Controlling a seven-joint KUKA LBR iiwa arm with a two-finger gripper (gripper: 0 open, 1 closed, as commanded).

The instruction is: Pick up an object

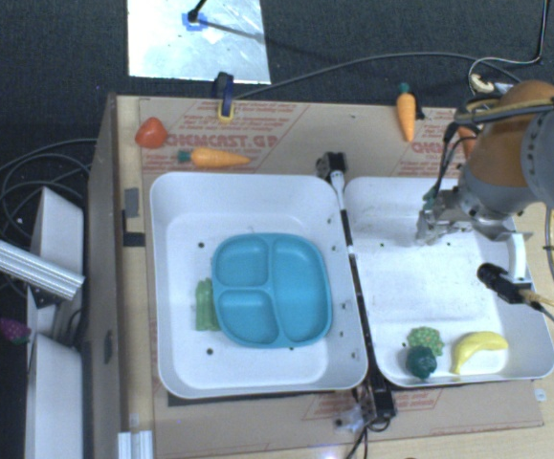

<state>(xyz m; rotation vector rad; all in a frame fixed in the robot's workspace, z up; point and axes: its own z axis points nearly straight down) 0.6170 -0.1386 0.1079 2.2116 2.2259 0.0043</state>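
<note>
My gripper (pixel 436 226) hangs over the upper middle of the right bin (pixel 391 285), above bare white floor, with nothing seen in it. Along that bin's front edge lie a yellow banana (pixel 477 349), a light green broccoli piece (pixel 426 337) and a dark teal round object (pixel 420 361), all well below and in front of the gripper. The left bin (pixel 176 256) holds a blue divided plate (pixel 272 289), and a green object (pixel 205 304) lies against the plate's left rim.
On the cardboard behind the bins lie an orange carrot (pixel 221 158), a second carrot (pixel 407 115) and a red-orange toy vegetable (pixel 150 133). A black divider (pixel 348 247) runs between the bins. The arm reaches in from the right.
</note>
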